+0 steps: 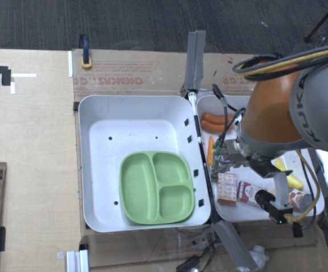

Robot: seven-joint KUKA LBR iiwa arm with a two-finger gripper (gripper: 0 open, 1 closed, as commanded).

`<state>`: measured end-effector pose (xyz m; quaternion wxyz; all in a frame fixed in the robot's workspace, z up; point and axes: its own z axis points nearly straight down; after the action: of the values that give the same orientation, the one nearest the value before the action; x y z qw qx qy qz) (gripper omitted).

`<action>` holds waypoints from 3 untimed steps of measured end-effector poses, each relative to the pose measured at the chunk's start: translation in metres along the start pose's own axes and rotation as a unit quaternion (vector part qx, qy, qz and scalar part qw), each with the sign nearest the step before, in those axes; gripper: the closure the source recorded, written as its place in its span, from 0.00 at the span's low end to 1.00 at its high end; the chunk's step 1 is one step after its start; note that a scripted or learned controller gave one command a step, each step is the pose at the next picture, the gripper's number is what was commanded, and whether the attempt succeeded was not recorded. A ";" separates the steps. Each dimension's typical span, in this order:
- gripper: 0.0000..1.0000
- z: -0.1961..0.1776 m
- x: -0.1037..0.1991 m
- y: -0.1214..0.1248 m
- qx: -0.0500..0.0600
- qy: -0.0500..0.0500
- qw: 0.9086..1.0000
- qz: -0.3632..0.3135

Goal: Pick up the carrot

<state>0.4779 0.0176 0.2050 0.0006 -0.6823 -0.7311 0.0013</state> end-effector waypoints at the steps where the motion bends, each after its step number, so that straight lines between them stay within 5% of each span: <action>1: 1.00 -0.008 -0.001 0.001 0.001 -0.001 1.000 0.000; 2: 1.00 -0.012 -0.013 0.039 0.000 -0.001 0.995 -0.096; 3: 1.00 -0.024 -0.018 -0.001 -0.001 0.000 0.936 -0.352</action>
<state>0.4780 -0.0008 0.2291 0.0004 -0.3816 -0.9243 0.0004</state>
